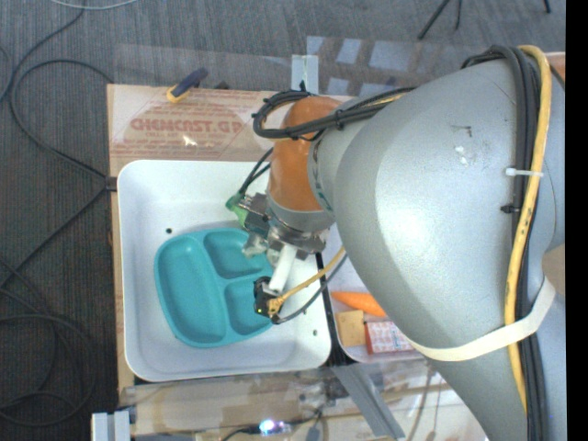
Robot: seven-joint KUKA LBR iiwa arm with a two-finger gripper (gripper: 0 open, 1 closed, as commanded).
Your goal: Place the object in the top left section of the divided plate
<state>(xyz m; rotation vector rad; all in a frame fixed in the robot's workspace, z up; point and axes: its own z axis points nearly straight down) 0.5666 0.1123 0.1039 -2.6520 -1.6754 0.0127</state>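
Hanging from the orange band [296, 159] of the wrist, the tool [265, 242] sits low over the right side of the teal divided plate [197, 292], above the upper of its two small sections. Whether it is apart or together cannot be told, since the wrist hides its tip from above.

The grey arm [441, 182] is the largest thing here. It covers most of the right bin [338, 345] and the bench [239, 67] on that side. A printed cardboard sheet [184, 131] lies flat on the bench behind the bins, and a small blue-and-yellow item [186, 83] rests just beyond its far edge.

A small green object [241, 208] shows right against the tool's upper left side, over the left bin [147, 191] floor just beyond the plate's far rim. Whether the tool grips it cannot be told.

The left bin holds the plate, which lies flat toward the near right corner, its one large section to the left.

In the right bin, near its left wall, an orange carrot-like piece [360, 301] lies above a tan block [349, 325], and a red-and-white packet [388, 336] sits just beside the block, partly under the arm.
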